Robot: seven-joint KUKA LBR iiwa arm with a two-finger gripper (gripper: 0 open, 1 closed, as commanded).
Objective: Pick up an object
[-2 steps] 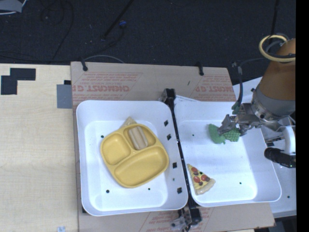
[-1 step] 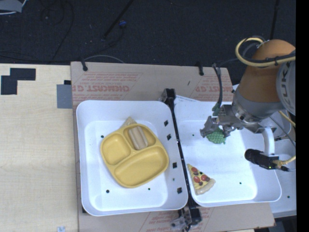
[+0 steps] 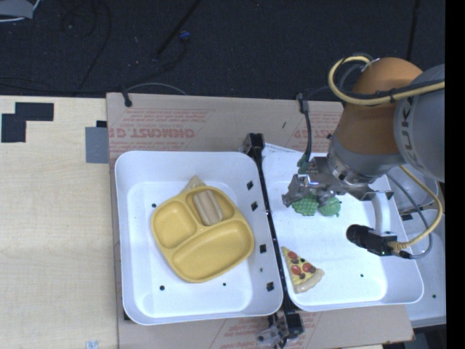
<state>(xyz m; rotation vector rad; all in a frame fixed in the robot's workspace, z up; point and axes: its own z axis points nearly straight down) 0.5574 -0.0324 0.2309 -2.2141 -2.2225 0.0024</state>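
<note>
1. The tabletop (image 3: 51, 231) is pale wood. A brown cardboard sheet (image 3: 182, 126) lies on it under both bins.
2. The arm (image 3: 418, 133) comes in from the right and bends down over the back part of the right bin (image 3: 349, 275). Its orange band (image 3: 370, 115) sits just above the wrist, and the wrist points down and to the left.
3. The left bin (image 3: 145, 289) stands side by side with the right bin, and their inner rims touch.
4. A yellow divided plate (image 3: 207, 249) lies flat in the middle of the left bin, turned at an angle to the walls.
5. The pincer (image 3: 301, 191) is low in the right bin, near the bin's left wall and towards the back. The wrist hides too much to tell whether it is apart or together.
6. A toy pizza slice (image 3: 301, 269) lies flat at the front left of the right bin, well apart from the pincer.
7. A green leafy toy (image 3: 317, 206) lies on the bin floor, right against the lower right side of the pincer. It cannot be told whether the pincer grips it.
8. A tan bun-like piece (image 3: 208, 206) rests in the plate's rear compartment.
</note>
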